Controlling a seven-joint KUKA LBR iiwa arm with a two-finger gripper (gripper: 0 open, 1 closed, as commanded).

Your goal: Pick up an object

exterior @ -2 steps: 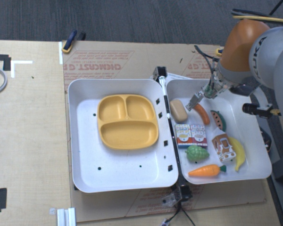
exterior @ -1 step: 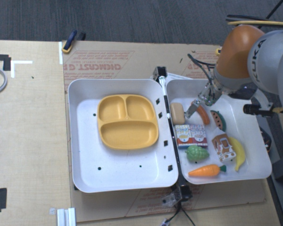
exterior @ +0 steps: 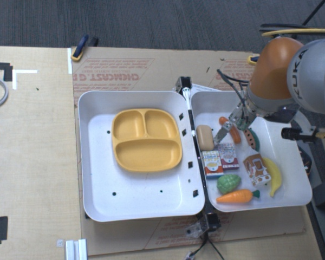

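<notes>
Reaches in from the right — grey arm (exterior: 309,64), orange band bulging above the wrist — slanting down over the right bin (exterior: 292,196), gripper (exterior: 227,128) low near its upper-left part.

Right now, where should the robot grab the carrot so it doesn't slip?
Probably around the thick middle of the carrot, coming straight down from above. It lies flat along the right bin's near rim, lengthwise left to right, so fingers closing across its narrow width fit best. The broccoli sits close behind it, so that side is tight.
</notes>
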